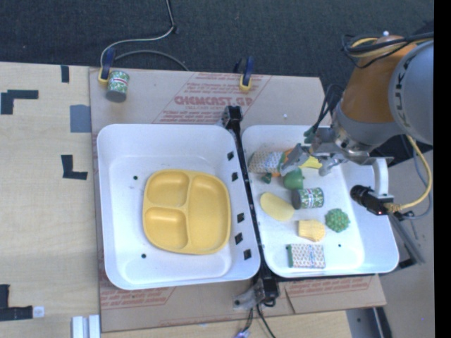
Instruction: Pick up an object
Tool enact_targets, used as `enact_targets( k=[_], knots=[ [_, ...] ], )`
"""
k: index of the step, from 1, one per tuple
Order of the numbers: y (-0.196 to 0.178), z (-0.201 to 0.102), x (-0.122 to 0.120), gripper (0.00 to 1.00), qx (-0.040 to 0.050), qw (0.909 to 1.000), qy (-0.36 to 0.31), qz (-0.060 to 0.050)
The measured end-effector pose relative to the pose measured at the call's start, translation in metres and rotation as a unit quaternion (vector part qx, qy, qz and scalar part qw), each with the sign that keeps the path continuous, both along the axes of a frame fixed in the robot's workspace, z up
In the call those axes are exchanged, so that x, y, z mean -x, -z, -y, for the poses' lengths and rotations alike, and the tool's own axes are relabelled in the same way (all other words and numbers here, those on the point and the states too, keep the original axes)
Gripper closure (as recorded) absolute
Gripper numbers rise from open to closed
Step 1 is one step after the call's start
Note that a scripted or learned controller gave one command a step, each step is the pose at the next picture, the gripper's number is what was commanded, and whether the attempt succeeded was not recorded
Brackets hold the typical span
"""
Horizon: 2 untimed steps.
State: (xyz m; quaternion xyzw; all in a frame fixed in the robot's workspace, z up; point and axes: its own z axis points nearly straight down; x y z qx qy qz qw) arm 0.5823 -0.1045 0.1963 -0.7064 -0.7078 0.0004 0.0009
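The tool [304, 159], whose state I cannot tell, hangs over the crowded right bin [373, 255] just above a green toy [294, 179], where close neighbours like the can [309, 198] could spoil a grasp.

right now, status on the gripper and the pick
Gripper low over right bin, nothing seen held. Green pepper just below it. Can, yellow piece crowd close.

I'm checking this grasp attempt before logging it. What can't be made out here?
- Gripper: its own body and the wrist cover the fingertips, so no hold can be confirmed.
- Green item under it: partly covered by the gripper, identity unclear.
- Patterned packet: print too small to read.
- Can: label too small.
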Motion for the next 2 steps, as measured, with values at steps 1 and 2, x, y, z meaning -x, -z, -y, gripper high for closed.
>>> enact_targets(
  k=[1,2],
  knots=[
    [0.093,0.009,0.022,0.0,0.0,1.0,0.001,0.001],
    [0.11,-0.005,-0.001,0.0,0.0004,1.0,0.0,0.002]
  ],
)
